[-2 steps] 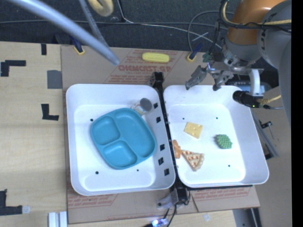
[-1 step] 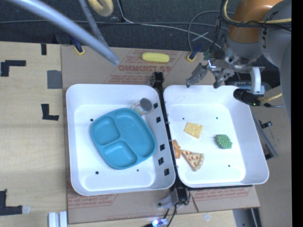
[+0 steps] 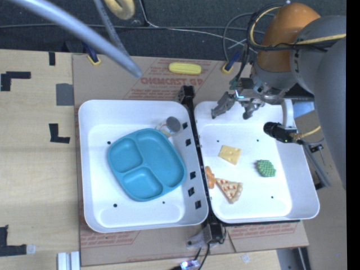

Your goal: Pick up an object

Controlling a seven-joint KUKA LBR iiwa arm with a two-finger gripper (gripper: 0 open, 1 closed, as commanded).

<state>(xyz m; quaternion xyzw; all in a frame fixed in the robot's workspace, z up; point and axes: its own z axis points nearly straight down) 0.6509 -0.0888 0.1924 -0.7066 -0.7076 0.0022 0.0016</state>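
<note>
Well apart, cheese slice [image 3: 229, 154] lies below the open tool [image 3: 232, 109].

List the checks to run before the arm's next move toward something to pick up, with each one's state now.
1. Claw free of any item: ok, nothing between its fingers.
2. Claw open: ok, fingers spread.
3. Claw over right bin: ok, at its far edge.
4. Targets present: ok, cheese slice, green piece, waffle slice.
5. Targets spaced for grasping: ok for cheese and green piece; waffle touches an orange piece.
6. Height above bin: cannot tell.
</note>
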